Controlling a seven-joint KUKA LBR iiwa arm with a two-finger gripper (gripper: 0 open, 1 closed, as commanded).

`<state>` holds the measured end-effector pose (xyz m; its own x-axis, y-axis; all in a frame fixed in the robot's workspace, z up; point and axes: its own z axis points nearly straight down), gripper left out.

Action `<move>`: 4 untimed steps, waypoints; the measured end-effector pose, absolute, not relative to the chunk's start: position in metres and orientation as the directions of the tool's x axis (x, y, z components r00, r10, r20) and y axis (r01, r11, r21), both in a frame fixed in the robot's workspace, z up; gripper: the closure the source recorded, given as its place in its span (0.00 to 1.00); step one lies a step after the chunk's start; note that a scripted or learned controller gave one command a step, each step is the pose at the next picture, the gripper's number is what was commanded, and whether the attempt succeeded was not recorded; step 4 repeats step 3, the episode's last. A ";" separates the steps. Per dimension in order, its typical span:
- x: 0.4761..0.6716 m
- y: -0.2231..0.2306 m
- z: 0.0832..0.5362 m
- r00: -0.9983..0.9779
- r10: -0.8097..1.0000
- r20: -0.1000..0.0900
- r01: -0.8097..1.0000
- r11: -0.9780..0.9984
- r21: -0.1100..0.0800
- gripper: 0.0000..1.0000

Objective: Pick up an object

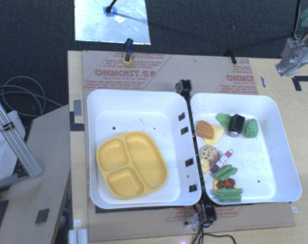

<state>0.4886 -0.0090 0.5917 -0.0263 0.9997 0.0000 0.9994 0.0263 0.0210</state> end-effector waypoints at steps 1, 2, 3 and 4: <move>0.489 -0.009 0.603 -0.029 1.000 0.000 0.999 0.029 0.024 1.00; 0.489 -0.010 0.614 -0.031 1.000 0.000 0.999 0.031 0.028 1.00; 0.489 -0.010 0.626 -0.033 0.999 0.000 0.999 0.033 0.031 1.00; 0.489 -0.010 0.626 -0.033 0.999 0.000 0.999 0.033 0.031 1.00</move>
